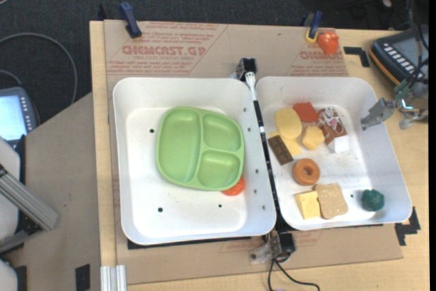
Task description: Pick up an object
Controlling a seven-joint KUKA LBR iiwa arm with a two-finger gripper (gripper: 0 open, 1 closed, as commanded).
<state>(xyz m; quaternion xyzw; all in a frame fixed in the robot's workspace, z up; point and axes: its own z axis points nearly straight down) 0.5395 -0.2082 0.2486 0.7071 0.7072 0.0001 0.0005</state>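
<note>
Orange piece (pixel 234 188) lies half hidden beneath the green plate (pixel 200 148).

Two bins side by side: left bin (pixel 129 167) holds a divided plate (pixel 201 148); right bin (pixel 388 167) holds food pieces, a doughnut (pixel 306 172) among them, toast (pixel 332 200) nearer the front.

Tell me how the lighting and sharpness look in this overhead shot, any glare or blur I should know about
Camera view: lighting is even and soft; the green divided plate casts only a faint shadow in the left bin. The right bin looks bright white but not blown out. The donut and toast slice read clearly, though fine detail is soft. The gripper at the right bin's edge is slightly blurred.
</note>
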